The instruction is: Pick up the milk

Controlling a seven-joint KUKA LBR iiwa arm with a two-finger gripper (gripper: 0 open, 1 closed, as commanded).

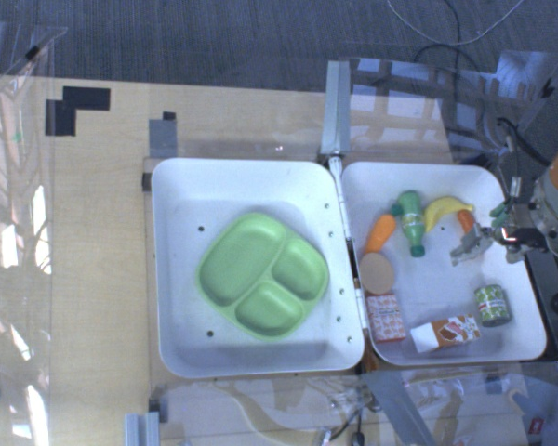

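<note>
The milk [446, 333] is a small white and orange carton lying on its side near the front edge of the right bin [428, 277]. My gripper [490, 246] hangs over the right side of that bin, behind the carton and well apart from it. Its grey fingers [466, 247] are spread open with nothing between them.
Around the milk lie a green can [491, 306], a red box [386, 318] and a tan disc [377, 272]. Farther back are a carrot [380, 233], a green bottle [412, 222] and a banana [444, 211]. A green divided plate [263, 273] sits in the left bin [181, 212].
</note>
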